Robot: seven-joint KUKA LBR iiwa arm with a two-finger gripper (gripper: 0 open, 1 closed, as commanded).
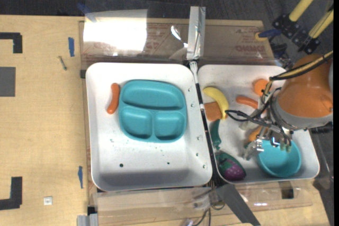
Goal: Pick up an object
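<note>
Gripper (263, 141) sat low in right bin (310, 176) over teal bowl (279, 162), prob. lining up a grab; finger state unreadable thru cable clutter.

We see the right bin (312, 166) crowded: a banana (216, 97), a teal bowl (279, 160) and purple grapes (231, 168) leave only narrow gaps. In the left bin (100, 156), open white floor lies below the teal divided plate (152, 109).
</note>
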